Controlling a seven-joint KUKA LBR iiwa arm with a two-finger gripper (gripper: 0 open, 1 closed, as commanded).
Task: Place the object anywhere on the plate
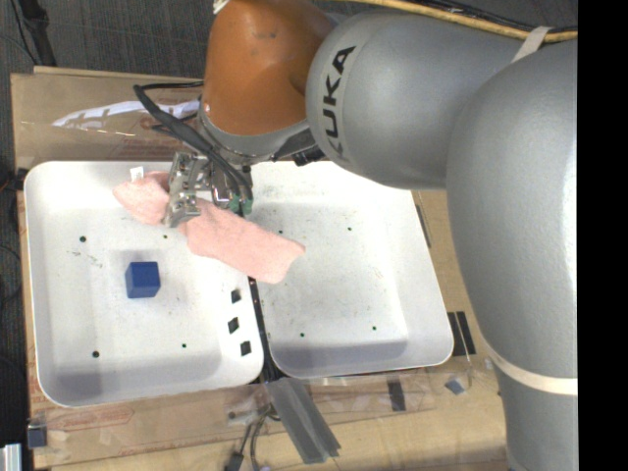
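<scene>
A small blue cube [143, 279] rests on the floor of the left bin [59, 361], left of centre. A pink, soft-looking flat piece [245, 243] lies across the divide between the two bins, with its far end [140, 200] in the back of the left bin. My gripper [188, 196] hangs from the orange wrist directly over the middle of the pink piece and hides that part of it. The gripper is about a hand's width behind and to the right of the blue cube. I cannot make out a separate plate.
The right bin [392, 292] holds only the pink piece's near end at its left rim. The arm's grey body covers the right side and back of the scene. Black cables loop beside the wrist. Brown cardboard surrounds the bins.
</scene>
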